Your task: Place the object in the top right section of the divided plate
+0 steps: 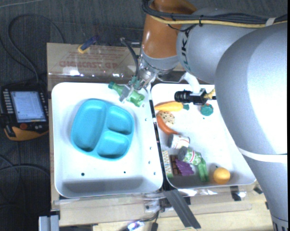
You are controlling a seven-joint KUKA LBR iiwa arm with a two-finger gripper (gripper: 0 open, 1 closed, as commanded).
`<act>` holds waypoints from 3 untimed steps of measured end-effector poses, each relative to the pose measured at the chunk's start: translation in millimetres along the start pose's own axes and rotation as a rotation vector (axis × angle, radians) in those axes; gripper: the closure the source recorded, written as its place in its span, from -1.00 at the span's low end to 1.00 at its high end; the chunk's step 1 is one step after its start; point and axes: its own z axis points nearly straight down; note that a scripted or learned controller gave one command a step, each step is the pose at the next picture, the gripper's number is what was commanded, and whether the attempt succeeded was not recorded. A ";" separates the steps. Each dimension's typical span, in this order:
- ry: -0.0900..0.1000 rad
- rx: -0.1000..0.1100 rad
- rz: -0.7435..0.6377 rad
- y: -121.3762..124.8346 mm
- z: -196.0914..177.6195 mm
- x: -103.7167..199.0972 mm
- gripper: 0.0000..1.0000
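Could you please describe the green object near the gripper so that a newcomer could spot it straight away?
Start at the left white bin, which holds the blue divided plate. Look past the plate's far right corner, by the wall shared with the other bin, where the gripper reaches down. The small green object sits at its tip, the only green thing in that bin.

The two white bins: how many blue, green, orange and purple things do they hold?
Blue: 1, the divided plate
Green: 1, the toy at the gripper
Orange: 2, the ball and the carrot
Purple: 1, the grapes
Total: 5
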 end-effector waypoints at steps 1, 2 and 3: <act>0.001 -0.004 -0.365 6.5 62.8 24.7 1.00; -0.030 -0.020 -0.721 23.1 68.5 36.0 1.00; -0.002 -0.005 -0.877 6.7 -1.2 12.0 1.00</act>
